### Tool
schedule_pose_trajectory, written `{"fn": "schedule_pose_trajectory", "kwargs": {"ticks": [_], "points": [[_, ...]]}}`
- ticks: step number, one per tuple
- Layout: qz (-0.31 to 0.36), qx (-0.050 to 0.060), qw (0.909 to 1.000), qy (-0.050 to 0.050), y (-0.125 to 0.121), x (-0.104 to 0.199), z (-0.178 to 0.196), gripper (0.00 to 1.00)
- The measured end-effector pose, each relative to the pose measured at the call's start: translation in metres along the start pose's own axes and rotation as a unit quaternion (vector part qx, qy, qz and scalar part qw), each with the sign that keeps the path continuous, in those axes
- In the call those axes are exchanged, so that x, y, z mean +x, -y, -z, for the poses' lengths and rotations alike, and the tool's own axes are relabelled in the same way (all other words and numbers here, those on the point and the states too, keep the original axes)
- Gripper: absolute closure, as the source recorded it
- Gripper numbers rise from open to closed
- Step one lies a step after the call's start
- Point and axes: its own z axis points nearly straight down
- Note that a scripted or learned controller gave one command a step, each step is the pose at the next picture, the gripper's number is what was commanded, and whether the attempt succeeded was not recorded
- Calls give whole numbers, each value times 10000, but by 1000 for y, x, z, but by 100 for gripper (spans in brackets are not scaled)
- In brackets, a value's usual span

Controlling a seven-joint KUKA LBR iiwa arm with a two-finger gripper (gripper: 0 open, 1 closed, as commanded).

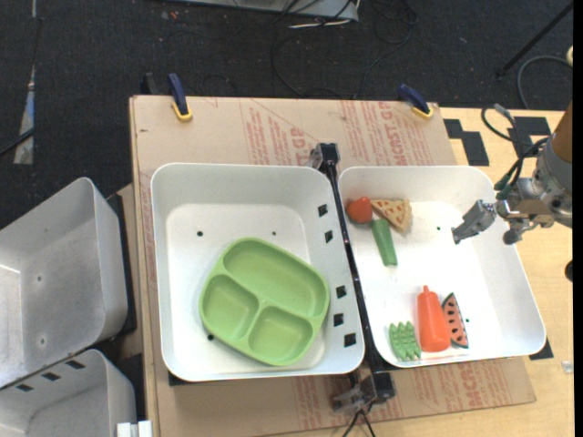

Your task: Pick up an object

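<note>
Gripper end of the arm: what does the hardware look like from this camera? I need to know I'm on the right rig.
The arm enters at the right edge, a grey metal wrist below a tan-orange section. The gripper is dark grey, with two slim fingers on a boxy body. Dark cables loop beside the wrist. No markings can be made out.

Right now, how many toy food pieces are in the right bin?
6: a red tomato and sandwich wedge at the far left, a green pod just below them, then a ridged green piece, orange bottle and watermelon slice near the front wall. None looks hidden.
</note>
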Motion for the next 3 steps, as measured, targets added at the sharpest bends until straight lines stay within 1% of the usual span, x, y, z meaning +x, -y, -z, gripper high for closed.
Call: {"fn": "schedule_pose_trajectory", "kwargs": {"ticks": [1,2,3], "points": [[14,-47,10000,10,-2,0,5,0],[-4,-16,10000,1,4,-4,-57,0],[-6,-14,10000,0,10,-11,-115,0]]}}
